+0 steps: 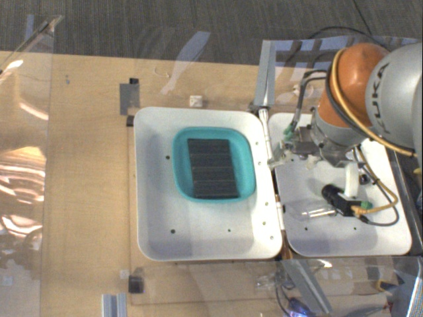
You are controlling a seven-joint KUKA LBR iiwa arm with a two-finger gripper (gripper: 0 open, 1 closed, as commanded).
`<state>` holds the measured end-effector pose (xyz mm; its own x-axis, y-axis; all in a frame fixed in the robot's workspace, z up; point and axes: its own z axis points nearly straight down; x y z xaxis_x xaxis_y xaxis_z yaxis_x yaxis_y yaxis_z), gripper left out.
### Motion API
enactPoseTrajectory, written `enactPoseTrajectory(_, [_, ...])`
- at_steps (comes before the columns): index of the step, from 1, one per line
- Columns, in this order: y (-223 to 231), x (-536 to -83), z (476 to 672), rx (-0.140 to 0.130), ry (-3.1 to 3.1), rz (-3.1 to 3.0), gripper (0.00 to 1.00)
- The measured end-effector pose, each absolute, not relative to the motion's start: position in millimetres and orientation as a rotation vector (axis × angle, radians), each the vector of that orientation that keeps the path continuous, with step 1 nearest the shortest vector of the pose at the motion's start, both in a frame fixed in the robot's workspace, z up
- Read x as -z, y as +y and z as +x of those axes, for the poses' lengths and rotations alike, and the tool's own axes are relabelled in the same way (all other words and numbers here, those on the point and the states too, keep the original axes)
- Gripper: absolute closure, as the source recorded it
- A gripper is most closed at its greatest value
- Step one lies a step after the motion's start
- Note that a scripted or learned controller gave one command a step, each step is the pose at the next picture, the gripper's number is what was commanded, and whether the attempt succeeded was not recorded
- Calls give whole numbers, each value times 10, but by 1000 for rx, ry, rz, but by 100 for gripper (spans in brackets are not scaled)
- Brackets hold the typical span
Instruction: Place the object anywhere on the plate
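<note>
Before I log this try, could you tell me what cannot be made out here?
Camera view: the arm covers the right bin's far half, so anything there is hidden.
Camera view: the dark ridged object on the teal plate is too dim to identify.
Camera view: the small white piece on the bench is too small.

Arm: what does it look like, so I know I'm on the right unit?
The arm is rounded and grey, with dark KUKA lettering on its shell, a glossy orange band above the wrist, and thin dark cables looping beside it.
</note>
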<state>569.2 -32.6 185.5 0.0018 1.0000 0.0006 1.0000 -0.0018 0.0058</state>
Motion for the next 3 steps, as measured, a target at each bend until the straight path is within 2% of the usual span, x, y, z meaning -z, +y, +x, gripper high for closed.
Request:
enactPoseTrajectory(1, [-564, -1855, 6399, -5, 2317, 2116, 0])
enactPoseTrajectory(3, [-563, -1856, 6400, -6, 2317, 2116, 0])
